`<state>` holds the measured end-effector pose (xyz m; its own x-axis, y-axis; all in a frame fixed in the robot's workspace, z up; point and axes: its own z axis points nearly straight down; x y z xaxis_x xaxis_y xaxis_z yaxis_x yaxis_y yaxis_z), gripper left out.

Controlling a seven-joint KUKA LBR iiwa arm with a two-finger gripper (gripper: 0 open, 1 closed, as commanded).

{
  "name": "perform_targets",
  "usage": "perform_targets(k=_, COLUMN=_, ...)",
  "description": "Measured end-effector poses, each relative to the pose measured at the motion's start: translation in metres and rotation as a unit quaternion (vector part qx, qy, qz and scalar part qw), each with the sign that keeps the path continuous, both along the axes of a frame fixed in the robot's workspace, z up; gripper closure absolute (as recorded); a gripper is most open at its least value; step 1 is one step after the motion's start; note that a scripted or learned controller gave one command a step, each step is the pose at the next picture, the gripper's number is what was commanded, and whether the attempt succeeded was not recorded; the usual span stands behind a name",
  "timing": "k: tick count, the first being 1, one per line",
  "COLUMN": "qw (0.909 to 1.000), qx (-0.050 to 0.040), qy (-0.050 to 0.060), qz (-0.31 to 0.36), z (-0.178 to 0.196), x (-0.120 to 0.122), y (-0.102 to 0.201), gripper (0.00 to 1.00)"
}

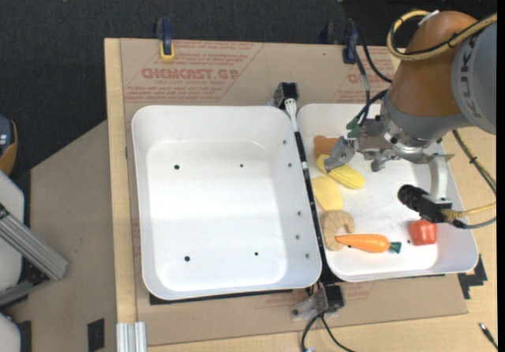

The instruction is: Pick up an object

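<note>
The two-finger gripper (341,155), its grip state impossible to tell, hangs at centre right of the frame over the right white bin (450,260), just above the yellow corn-shaped toy (346,177). Approach step; next, descend squarely and close.

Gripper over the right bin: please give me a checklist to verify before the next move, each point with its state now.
1. Gripper is over the right bin: ok.
2. Corn lies right below it: ok.
3. An object is between the fingers: not ok, none seen.
4. Fingers open enough: cannot tell.
5. Carrot and red pepper lie away from the gripper: ok.
</note>
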<state>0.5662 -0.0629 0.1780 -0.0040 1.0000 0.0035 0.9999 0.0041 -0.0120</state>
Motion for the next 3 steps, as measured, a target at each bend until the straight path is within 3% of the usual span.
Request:
perform_targets(k=1, qw=1.0000, qx=-0.0017, qy=-0.004, qz=-0.004, z=-0.099, x=0.031, y=-0.037, gripper=0.00)
perform_targets(k=2, qw=1.0000, qx=-0.0021, qy=-0.007, qz=-0.003, z=-0.082, x=0.033, y=-0.035, gripper=1.00)
perform_targets(k=3, qw=0.9999, qx=-0.0013, qy=-0.014, qz=0.002, z=0.014, x=0.105, y=0.032, gripper=1.00)
